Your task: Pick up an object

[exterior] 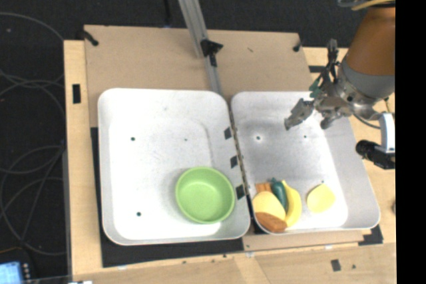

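Robotics lab test cell. Evidence: plywood bench (166, 50) bearing two white bins (133, 116), metal camera mast (190, 0) rising behind them, loose cables (30, 110) on dark floor left of the bench.

Both bins (166, 116) are white with faint grey speckling. Beside the green bowl (205, 194), the right bin's cluster (276, 204) mixes yellow, orange-brown and dark green; next to it, a yellow piece (320, 198).
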You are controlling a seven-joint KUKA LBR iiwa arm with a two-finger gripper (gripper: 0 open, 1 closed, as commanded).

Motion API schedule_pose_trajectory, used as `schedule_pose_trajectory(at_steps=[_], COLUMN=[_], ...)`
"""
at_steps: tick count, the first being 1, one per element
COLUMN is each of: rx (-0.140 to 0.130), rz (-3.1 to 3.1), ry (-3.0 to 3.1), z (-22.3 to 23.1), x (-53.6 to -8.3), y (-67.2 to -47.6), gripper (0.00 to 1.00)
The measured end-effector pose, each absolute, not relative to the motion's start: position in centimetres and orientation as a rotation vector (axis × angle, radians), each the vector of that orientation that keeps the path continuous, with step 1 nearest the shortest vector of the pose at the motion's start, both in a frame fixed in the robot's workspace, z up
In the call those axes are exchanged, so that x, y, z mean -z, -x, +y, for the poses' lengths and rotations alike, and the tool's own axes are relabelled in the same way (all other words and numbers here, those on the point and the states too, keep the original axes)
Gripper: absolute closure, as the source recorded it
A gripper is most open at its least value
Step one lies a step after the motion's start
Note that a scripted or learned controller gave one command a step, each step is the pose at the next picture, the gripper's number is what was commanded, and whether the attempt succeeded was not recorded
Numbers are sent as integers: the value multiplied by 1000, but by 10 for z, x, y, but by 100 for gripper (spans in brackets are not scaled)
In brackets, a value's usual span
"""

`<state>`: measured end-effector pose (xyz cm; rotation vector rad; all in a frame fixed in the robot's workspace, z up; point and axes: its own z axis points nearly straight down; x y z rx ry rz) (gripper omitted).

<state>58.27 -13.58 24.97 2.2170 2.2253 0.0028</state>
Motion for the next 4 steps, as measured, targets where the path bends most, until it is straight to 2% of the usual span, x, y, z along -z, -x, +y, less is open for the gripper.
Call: schedule_pose_trajectory(at_steps=[1, 2, 4], rx=[-3, 6, 6], rz=[2224, 2220, 2220], ry=[-2218, -2223, -2224], z=[-136, -138, -132], x=[-250, -208, -98], y=[-583, -582, -585], gripper=[0, 0, 0])
